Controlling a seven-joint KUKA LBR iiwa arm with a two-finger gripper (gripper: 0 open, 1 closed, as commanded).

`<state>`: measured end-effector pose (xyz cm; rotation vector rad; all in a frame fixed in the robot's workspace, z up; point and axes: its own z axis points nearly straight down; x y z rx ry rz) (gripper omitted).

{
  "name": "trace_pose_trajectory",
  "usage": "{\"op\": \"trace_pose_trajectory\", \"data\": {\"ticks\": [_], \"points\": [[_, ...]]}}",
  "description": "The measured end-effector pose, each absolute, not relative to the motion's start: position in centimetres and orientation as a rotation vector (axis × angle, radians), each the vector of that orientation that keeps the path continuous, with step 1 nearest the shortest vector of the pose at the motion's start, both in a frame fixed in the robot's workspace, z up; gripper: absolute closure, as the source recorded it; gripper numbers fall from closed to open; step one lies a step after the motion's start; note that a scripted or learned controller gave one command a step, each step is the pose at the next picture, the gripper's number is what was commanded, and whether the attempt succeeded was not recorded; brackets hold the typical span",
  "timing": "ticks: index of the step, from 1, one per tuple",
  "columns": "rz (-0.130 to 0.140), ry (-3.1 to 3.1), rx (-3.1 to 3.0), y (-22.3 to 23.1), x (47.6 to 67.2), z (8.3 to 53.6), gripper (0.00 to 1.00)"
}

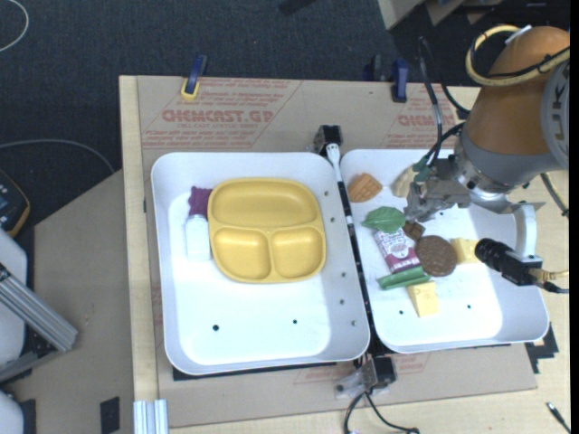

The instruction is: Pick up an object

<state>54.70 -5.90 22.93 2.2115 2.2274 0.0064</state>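
So we're still early on: the grey two-finger gripper (422, 208) is down in the shallow white right bin (507, 328), above the small brown chunk (414, 230) by the green leaf-shaped piece (385, 217). Nothing lifted yet; can't tell its state

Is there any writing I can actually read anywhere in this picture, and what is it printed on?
"CHEMCAST GP", in red, repeated across the brown board under the bins; a second red print behind the right bin is partly covered.
Pink packet in the right bin: its print is too small to read.
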Motion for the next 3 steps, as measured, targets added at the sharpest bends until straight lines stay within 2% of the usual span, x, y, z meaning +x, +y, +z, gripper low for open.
{"op": "trace_pose_trajectory", "data": {"ticks": [1, 3], "points": [[0.004, 2.227, 2.214, -0.9, 56.2, 21.5, 1.00], [-0.003, 2.225, 2.222, 0.8, 56.5, 21.4, 1.00]]}}
